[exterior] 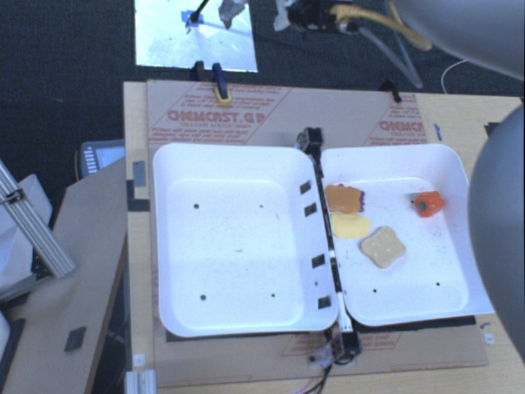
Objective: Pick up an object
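Tan flat toast-shaped piece (382,247) sits mid right white bin (394,156), bare floor nearer; gripper (234,2) beyond far rim, opening unreadable.

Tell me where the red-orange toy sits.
In the camera view, the red-orange toy lies in the right bin, toward its right wall, up-right of the toast slice.

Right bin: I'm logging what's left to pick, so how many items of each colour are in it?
Orange-brown piece: 1
Yellow piece: 1
Tan slice: 1
Red-orange piece: 1
Total: 4
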Action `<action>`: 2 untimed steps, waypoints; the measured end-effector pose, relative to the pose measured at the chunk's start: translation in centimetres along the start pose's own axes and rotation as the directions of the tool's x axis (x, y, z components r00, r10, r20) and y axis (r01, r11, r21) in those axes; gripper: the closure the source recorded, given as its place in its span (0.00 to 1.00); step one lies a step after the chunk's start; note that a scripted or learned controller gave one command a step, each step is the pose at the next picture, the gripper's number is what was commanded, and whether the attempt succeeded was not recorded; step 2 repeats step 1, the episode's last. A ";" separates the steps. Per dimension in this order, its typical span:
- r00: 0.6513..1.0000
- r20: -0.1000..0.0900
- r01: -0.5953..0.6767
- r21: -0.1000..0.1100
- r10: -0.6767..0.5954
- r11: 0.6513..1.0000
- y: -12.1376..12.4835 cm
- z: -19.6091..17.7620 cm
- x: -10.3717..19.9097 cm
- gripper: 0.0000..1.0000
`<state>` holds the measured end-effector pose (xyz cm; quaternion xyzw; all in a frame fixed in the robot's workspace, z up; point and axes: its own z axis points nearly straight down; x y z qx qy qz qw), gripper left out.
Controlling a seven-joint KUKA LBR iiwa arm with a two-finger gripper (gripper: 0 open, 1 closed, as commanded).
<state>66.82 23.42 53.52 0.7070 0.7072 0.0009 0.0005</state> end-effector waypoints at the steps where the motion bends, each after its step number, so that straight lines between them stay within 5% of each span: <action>1: 1.000 -0.001 0.003 -0.003 -0.003 1.000 0.0 -1.2 0.0 1.00; 2: 1.000 -0.001 0.003 -0.003 -0.003 1.000 0.0 -1.2 0.0 1.00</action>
